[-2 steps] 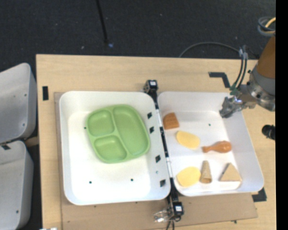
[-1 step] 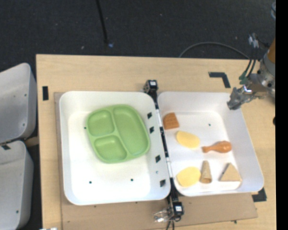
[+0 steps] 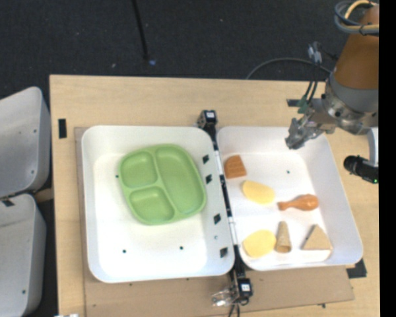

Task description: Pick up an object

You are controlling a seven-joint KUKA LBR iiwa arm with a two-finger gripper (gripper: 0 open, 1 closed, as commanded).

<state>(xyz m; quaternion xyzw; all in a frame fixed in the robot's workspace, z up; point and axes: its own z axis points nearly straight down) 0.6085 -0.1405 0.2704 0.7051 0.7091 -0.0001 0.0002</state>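
Camera view: two white bins are seen side by side on the wooden surface (image 3: 66, 104). The left bin (image 3: 99, 243) carries a green divided tray (image 3: 162, 183), lying flat, slightly rotated.

The right bin (image 3: 336, 197) carries six small items: an orange-brown block (image 3: 234, 167) near the upper left, a yellow oval piece (image 3: 258, 192) just below it, an orange drumstick-shaped piece (image 3: 299, 204) to the right of that, a second yellow piece (image 3: 259, 243) at the lower left, a tan cone (image 3: 283, 237) just beside it, and a tan wedge (image 3: 315, 239) at the lower right. All are apart from one another except the cone and lower yellow piece, which look close to touching.

The arm is seen entering from the right, orange band above grey wrist. The jaws (image 3: 297, 136) are positioned over the upper right part of the right bin, well apart from every item. Nothing is seen between them; how far open they are cannot be told.
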